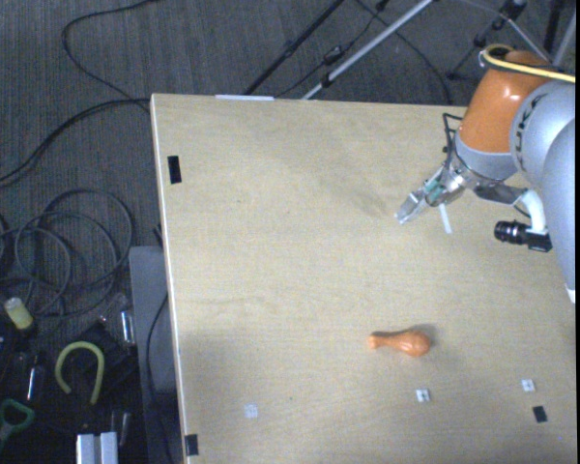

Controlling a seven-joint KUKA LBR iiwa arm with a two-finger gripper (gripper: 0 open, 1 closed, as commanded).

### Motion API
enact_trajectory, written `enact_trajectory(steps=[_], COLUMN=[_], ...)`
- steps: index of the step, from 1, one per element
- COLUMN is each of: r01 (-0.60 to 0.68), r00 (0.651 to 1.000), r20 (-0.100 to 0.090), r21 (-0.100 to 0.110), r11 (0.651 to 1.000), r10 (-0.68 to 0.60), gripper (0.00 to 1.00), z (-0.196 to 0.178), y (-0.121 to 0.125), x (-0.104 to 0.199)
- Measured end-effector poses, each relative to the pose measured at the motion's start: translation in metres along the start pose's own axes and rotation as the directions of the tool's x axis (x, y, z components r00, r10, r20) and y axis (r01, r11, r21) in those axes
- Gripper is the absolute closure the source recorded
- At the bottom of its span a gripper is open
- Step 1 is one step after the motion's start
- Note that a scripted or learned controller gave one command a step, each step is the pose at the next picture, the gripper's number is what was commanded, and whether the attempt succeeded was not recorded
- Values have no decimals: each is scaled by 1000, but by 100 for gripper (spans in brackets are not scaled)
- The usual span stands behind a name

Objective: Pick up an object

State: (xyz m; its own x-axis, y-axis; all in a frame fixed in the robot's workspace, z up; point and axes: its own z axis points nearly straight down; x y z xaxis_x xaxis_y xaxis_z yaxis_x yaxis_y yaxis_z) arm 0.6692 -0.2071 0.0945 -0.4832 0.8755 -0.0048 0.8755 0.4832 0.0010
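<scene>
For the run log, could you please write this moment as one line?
gripper: open, holding nothing | orange object: lying on bench, apart from gripper | pick: not yet done

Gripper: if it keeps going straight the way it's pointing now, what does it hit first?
The gripper points down and toward the view's left, so it would likely meet the bare bench surface first. The orange object lies well off that line, nearer the camera. Depth is uncertain.

bare tabletop (290,220) all around, orange object (402,342) the lone obstacle
</scene>
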Motion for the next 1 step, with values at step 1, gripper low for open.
enact_trajectory(steps=[1], r01=[-30], r00=[1000], r20=[-4], r21=[-1], r11=[1000], r10=[30], gripper=[100], z=[-76], y=[23], x=[41])
